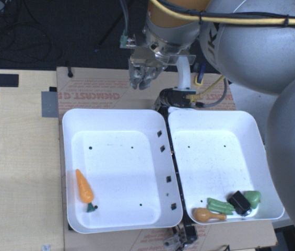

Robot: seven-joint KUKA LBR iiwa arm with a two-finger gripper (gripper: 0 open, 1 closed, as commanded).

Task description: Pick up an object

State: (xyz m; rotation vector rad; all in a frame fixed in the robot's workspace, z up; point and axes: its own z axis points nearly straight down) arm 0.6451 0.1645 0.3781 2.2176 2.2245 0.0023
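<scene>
arm: big grey KUKA [251, 35] comes in from the right, orange band up top, wrist hanging over the far edge of the surface behind the bins.

claw: up around [143, 78], above the cardboard [105, 94] just past the left bin's far rim. Honestly cannot tell whether it's apart or together, it's a dark blurry lump from here. Nothing visible in it.

left bin: [69, 140] has a carrot [84, 186] near the front left corner, lying roughly lengthwise, green top pointing at the front wall. Close to the left wall but I can't say if it touches.

right bin: [257, 124] has a little pile in the front right corner: an orange pear-ish thing [208, 215], green beans or pods [220, 206], a black block [239, 202] and another green bit [252, 196]. They look bunched up, the block resting on or against the greens.

step: looks to me like nothing is picked yet, claw parked high and well apart from every object. So it's the approach stage, choosing a target.

next move: my guess is the carrot is the easy one, since it sits alone with open floor around it. The claw would need to travel toward the front of the left bin, line up across the carrot's narrow width, then drop.

risk: carrot sits near the wall, so one finger might clip the rim. The right-hand pile seems worse: crowded and jammed in a corner.
</scene>
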